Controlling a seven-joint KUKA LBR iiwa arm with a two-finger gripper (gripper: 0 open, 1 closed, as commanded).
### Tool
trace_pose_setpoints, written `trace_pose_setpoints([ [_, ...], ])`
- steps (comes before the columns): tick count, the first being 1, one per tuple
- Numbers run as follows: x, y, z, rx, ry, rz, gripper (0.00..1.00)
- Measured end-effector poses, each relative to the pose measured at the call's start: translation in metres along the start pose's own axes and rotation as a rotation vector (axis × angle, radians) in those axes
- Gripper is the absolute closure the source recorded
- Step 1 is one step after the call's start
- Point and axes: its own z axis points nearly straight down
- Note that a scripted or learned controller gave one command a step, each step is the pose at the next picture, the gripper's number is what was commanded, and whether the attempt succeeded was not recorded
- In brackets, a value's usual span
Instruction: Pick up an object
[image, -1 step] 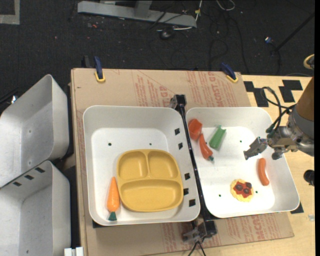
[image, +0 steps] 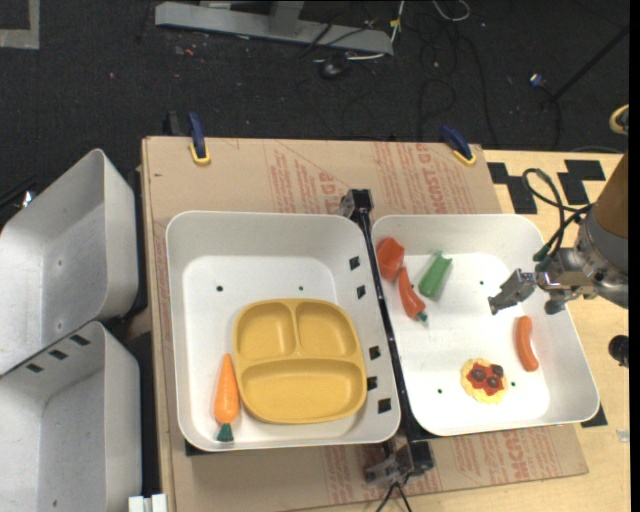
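Clearly the gripper (image: 508, 293) hangs open and empty over the right bin (image: 570, 400). Best bet: drop straight onto the sausage (image: 526, 343) nearby, straddling its narrow width.

You get even, fairly bright overhead light. The white bins (image: 470, 420) come close to washing out, with little glare. Shadows are soft and short: a faint one lies under the yellow plate (image: 300, 362). The dark floor (image: 90, 80) above the table (image: 290, 175) stays dim. Focus is slightly soft and grainy throughout.
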Motion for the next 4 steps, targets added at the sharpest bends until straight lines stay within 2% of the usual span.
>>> trace_pose_setpoints([
  [1,0.005,-0.007,0.061,0.006,0.002,0.002,0.00],
  [3,0.005,-0.005,0.152,0.004,0.001,0.002,0.00],
  [4,0.005,-0.004,0.140,0.000,0.000,0.004,1.00],
])
